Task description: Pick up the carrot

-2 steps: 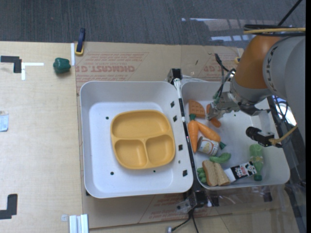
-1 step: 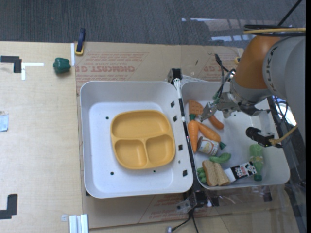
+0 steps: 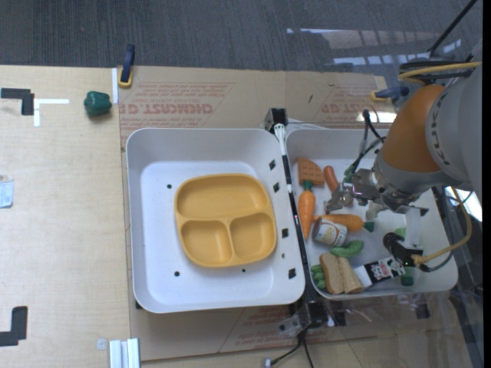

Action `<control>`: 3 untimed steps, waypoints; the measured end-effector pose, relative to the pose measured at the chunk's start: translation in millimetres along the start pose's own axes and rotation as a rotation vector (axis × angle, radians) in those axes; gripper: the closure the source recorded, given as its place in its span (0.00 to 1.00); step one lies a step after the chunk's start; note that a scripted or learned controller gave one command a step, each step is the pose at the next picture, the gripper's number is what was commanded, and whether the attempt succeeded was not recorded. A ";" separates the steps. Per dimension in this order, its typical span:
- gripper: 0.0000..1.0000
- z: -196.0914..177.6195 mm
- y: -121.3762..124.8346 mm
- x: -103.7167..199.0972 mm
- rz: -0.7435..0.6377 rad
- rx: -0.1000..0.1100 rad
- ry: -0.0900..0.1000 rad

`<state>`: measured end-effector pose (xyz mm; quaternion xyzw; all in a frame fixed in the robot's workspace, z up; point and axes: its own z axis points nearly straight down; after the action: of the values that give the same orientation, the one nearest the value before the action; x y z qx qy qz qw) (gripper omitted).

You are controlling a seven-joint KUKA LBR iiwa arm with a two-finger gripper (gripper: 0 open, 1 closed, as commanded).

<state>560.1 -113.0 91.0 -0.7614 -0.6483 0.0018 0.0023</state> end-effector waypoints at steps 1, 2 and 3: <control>0.00 -0.4 -59.3 -18.6 0.075 -0.005 0.000; 0.00 -1.3 -79.5 -9.2 -0.155 -0.011 -0.001; 0.00 -0.7 -75.4 -44.5 0.003 -0.008 -0.001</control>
<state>478.6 -145.0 92.1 -0.7624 -0.6471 -0.0005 -0.0012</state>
